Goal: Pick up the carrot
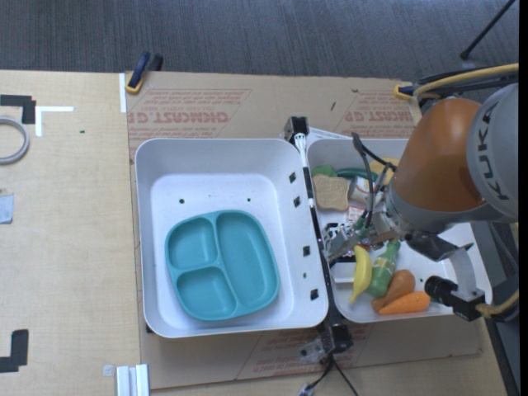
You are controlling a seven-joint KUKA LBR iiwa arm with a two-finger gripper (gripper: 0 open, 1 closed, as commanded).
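Observation:
The carrot (405,304) is an orange tapered piece lying flat near the front edge of the right bin (462,258). My gripper (341,240) hangs low over the left side of that bin, beside the divider wall. It is up and to the left of the carrot, with a yellow banana (361,272) and a green bottle (384,268) between them. The arm's orange band (441,163) and grey wrist cover much of the bin's middle and back.
A brownish-orange piece (399,285) touches the carrot's upper side. A slice of bread (332,192) and a green item (324,172) lie at the back left of the right bin. The left bin (214,172) holds a teal divided plate (221,264).

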